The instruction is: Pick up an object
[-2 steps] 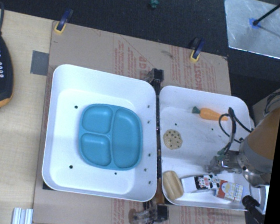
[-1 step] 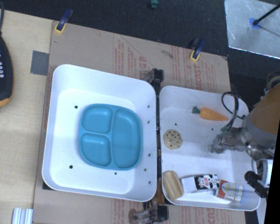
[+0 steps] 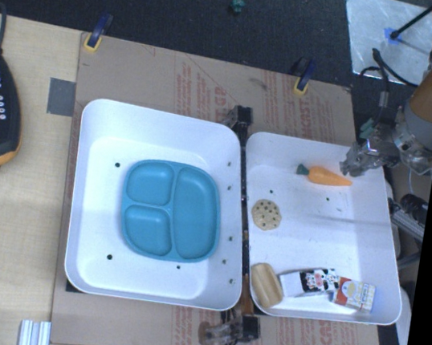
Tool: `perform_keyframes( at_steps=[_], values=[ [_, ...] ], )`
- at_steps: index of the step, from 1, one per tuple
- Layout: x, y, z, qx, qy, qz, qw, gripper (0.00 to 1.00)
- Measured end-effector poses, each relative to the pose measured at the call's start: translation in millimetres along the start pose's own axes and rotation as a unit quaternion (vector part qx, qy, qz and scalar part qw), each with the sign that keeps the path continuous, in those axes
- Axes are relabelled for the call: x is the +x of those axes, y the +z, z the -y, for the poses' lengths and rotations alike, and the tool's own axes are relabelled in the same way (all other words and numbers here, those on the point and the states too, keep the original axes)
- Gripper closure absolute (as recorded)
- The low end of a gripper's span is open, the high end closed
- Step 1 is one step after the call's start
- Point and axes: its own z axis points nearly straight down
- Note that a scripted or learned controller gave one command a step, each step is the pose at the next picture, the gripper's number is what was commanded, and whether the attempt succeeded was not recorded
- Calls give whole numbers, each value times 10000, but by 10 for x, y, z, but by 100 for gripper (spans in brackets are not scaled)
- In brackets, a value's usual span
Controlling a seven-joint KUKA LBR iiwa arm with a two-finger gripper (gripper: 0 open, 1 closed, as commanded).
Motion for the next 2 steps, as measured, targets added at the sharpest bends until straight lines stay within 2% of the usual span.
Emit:
perform_keyframes(
  at_steps=[1,2],
  values=[
    [20,1068,-145,66,-8,-12,10000,0],
    [40,737,-171,5,-5,-1,10000,0]
  ],
)
